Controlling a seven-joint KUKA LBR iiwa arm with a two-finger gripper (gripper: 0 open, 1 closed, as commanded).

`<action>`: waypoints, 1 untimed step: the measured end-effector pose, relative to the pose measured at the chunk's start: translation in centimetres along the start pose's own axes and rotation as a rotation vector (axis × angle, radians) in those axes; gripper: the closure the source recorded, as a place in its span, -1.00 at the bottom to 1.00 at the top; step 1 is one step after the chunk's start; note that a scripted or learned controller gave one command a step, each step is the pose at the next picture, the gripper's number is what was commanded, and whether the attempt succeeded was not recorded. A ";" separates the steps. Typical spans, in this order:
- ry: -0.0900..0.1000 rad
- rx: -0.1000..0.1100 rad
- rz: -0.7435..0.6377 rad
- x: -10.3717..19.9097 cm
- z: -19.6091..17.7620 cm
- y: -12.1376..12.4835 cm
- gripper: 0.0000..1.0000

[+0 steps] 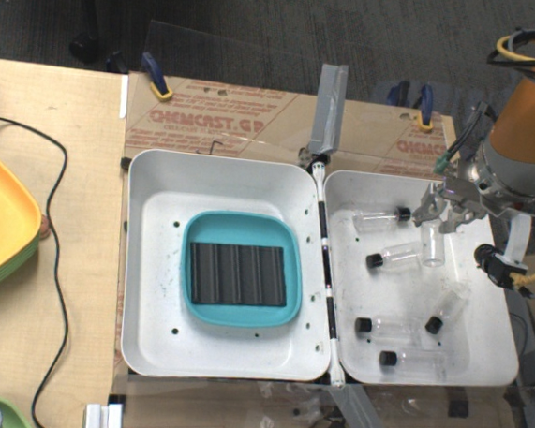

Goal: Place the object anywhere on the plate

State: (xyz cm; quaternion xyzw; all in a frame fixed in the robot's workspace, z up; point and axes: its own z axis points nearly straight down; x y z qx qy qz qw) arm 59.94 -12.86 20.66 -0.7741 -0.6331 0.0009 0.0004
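Arm over the right bin, plate waiting in the left.

The left bin [142,243] held a teal plate [240,272] with a dark ribbed centre. In the right bin [479,360] beside it, the gripper [432,235] hung above the upper part, fingers clamped on a clear vial [431,248] standing upright; other black-capped vials [390,258] lay scattered below.

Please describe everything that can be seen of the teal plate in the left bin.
The teal plate is a rounded rectangle with a raised rim, and it looks like plastic. Its inner area holds a dark grey ribbed panel with parallel grooves. It lies flat, about in the middle of the left white bin, and touches nothing else but the bin floor. No vial rests on it. The gripper is over the right bin, far from the plate.
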 end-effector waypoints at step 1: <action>0.000 0.000 0.000 0.0 0.0 0.0 -1.00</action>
